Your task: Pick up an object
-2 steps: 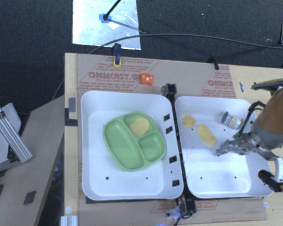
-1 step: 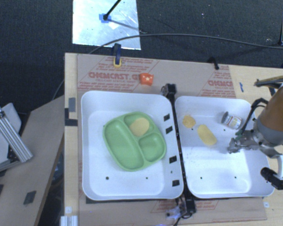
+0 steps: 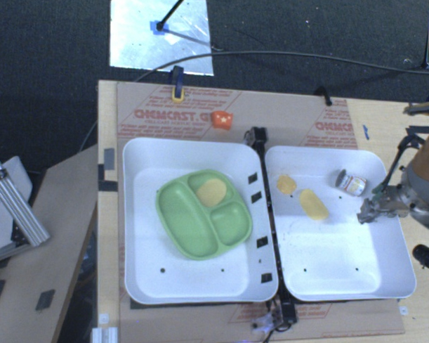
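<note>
The right white bin [image 3: 337, 277] holds a small round yellow piece [image 3: 286, 184], a longer yellow piece [image 3: 314, 204] and a small jar [image 3: 352, 183] lying on its side near the back right. My gripper [image 3: 365, 215] hangs low over the bin's right side, just below and to the right of the jar and apart from it. It is well to the right of the longer yellow piece. Nothing shows in its grasp. In the left white bin [image 3: 148, 270] lies a green divided plate [image 3: 191, 226] with a pale yellow item [image 3: 212, 192] in its upper compartment.
An orange object [image 3: 221, 119] sits on the cardboard behind the bins, with a blue-and-yellow clamp [image 3: 177, 85] at the back edge. Black clips [image 3: 259, 197] line the ridge between the bins. The arm [image 3: 417, 188] comes over the right bin's right wall.
</note>
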`<action>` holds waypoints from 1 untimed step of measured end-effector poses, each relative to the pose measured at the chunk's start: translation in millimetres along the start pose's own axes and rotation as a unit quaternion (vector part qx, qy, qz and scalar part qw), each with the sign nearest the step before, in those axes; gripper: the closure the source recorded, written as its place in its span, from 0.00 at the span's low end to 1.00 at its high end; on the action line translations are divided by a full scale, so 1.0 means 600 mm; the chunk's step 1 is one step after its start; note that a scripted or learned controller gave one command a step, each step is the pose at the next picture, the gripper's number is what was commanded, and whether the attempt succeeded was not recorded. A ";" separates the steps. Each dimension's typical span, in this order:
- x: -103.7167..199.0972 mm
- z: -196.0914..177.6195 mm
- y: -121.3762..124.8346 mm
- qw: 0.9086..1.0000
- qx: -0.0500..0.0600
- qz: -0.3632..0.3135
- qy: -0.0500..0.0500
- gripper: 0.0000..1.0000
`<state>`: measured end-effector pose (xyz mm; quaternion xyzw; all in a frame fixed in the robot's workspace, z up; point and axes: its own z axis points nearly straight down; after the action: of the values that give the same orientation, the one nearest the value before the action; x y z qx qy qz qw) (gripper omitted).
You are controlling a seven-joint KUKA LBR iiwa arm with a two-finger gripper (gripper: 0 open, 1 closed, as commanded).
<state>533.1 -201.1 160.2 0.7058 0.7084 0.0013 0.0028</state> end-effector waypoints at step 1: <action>0.010 -0.077 -0.001 1.000 0.000 -0.001 0.000 1.00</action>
<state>532.0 -195.2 206.1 0.7055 0.7088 0.0014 0.0029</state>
